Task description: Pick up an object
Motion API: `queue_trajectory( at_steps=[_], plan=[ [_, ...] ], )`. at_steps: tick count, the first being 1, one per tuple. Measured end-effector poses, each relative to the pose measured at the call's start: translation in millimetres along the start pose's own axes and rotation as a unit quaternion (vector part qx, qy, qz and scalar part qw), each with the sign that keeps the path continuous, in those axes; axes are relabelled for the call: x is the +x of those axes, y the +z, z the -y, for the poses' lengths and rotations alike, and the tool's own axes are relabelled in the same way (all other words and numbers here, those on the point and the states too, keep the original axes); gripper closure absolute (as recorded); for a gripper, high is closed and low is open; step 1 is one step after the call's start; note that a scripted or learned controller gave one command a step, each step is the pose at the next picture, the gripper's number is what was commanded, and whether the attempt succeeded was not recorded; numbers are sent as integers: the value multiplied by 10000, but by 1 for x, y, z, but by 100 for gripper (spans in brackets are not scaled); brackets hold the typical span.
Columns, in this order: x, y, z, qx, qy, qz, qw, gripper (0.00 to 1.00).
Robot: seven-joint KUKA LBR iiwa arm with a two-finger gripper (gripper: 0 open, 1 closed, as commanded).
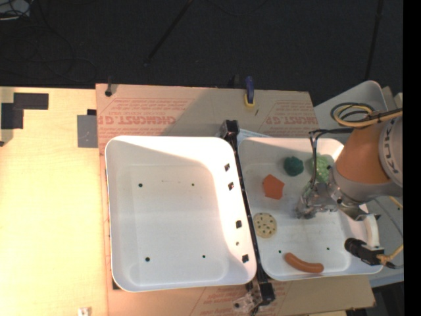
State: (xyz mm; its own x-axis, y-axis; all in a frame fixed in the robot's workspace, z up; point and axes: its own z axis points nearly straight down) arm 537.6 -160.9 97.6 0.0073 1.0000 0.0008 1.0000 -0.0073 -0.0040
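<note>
Arm reaches in from the right, gripper low over the right bin's floor; open or closed, I cannot tell from here. Just left of it sits the orange block, the dark green ball behind, a light green object beside the wrist, cookie and sausage nearer the front. Left bin alongside.

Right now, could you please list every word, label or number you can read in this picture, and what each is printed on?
Red lettering on the cardboard sheet behind the left bin: upside down and too blurred to read with confidence.
A second red print on the cardboard behind the right bin: also too blurred.
No other text is readable.
</note>
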Motion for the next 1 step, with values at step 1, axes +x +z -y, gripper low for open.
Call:
queue_trajectory(
  at_steps=[1],
  plan=[
    [0,0,0,2,11,-1,10000,0]
  ],
)
